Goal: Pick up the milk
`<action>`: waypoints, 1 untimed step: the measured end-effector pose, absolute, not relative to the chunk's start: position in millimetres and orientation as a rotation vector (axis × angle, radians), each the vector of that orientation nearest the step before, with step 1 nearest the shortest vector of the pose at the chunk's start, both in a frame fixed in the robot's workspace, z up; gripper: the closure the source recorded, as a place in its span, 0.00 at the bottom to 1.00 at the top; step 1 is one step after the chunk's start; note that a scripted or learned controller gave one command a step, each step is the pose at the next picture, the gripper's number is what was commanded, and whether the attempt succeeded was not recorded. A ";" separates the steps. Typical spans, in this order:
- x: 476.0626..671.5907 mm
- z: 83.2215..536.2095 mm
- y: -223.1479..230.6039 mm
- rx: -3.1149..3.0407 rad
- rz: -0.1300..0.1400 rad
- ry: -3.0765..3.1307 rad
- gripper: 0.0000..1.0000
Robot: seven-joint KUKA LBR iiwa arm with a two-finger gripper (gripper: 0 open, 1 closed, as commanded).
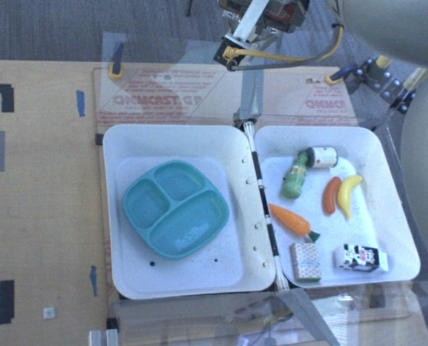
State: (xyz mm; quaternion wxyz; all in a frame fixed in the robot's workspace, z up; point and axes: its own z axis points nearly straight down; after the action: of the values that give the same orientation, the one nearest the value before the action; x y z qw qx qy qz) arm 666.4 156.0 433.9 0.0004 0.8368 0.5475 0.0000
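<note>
The milk (359, 257) is a small white carton with black cow patches. It lies on its side in the near right corner of the right bin (394, 193). My gripper (269, 7) hangs at the top of the camera view, beyond the far rim of both bins and well away from the milk. Nothing shows in its grasp.
The right bin also holds a green bottle (296, 176), a white jar (321, 157), a sausage (331, 194), a banana (348, 193), a carrot (293, 220) and a cracker box (305, 261) just left of the milk. A teal divided plate (176, 207) lies in the left bin (120, 157).
</note>
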 end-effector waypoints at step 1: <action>666.0 433.7 227.4 2.769 -0.002 1.485 1.00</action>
State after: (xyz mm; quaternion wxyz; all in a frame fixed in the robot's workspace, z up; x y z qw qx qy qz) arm 666.0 227.4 433.7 -0.0001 0.8812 0.4727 -0.0007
